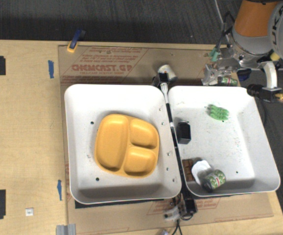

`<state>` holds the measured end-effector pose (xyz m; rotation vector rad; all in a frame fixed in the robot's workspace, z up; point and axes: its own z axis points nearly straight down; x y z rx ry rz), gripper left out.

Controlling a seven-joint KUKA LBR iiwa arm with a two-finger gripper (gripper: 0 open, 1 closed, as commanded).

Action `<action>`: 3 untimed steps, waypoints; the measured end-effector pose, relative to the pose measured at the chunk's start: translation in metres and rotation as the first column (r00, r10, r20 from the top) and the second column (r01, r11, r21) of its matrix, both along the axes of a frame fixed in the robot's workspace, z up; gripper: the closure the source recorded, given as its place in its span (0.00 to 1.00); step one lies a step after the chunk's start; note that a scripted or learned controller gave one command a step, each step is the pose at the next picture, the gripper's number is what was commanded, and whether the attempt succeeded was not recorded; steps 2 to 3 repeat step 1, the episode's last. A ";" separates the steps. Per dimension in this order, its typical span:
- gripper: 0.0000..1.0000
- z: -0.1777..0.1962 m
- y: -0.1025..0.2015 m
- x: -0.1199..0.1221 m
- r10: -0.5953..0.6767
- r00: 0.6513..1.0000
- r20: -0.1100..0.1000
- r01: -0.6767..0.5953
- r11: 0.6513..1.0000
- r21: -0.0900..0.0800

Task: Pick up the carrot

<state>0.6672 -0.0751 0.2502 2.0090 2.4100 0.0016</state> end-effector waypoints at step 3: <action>1.00 -0.066 0.085 -0.034 -0.375 0.927 -0.007 0.375 0.927 0.001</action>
